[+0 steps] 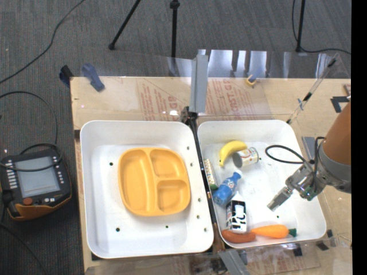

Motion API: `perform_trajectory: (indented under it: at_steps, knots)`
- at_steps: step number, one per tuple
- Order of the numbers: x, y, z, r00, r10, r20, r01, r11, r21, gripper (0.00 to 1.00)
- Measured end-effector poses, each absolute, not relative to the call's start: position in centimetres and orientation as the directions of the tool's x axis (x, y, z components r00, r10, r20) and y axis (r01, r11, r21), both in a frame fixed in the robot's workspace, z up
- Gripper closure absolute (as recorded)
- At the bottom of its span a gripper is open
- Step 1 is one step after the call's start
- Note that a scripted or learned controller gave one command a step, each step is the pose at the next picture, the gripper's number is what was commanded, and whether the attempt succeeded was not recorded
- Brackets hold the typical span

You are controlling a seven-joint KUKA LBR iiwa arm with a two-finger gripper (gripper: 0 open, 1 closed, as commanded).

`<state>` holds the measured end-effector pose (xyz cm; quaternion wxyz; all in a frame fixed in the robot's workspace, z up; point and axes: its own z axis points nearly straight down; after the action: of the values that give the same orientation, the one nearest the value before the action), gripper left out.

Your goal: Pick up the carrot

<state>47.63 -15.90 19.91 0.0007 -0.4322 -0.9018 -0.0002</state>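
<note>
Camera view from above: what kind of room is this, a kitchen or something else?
Probably a robot test lab, not a kitchen: a grey robot arm reaches over two shallow white bins, tripod legs stand on carpet, and a handheld control screen lies nearby.

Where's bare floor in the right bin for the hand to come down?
Bare floor lies mid-bin, bordered by the blue bottle, the can, the hand and the carrot. The bin's left side and near edge are crowded: banana, black-and-white can, carrot.
</note>
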Motion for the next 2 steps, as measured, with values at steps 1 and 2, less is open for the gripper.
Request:
perform_trajectory:
  at_steps: [1,2]
  knots:
    - [47.7,-13.2,22.1,-0.899,0.438,0.000,0.438,0.899,0.001,0.00]
    - [47.6,-17.3,12.9,-0.999,0.044,0.000,0.044,0.999,0.002,0.00]
